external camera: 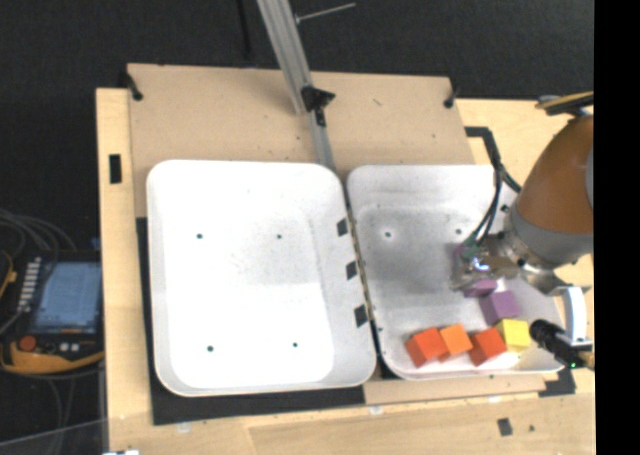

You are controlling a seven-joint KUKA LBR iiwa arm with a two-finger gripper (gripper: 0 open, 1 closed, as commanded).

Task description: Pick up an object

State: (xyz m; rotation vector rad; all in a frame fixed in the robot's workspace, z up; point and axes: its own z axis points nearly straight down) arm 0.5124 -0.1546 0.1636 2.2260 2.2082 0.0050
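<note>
Arm: reaching in from the right, wrist hanging over the right bin. Gripper: sitting low, touching a purple block. Near wall: orange blocks, red block, yellow block lying clustered.

You're looking at a robot lab cell, not a home. A plywood bench on dark carpet carries two white bins screwed flat. An aluminium mast runs off toward 12 o'clock. At 9 o'clock sits what's probably a teach pendant with loose cables.
</note>
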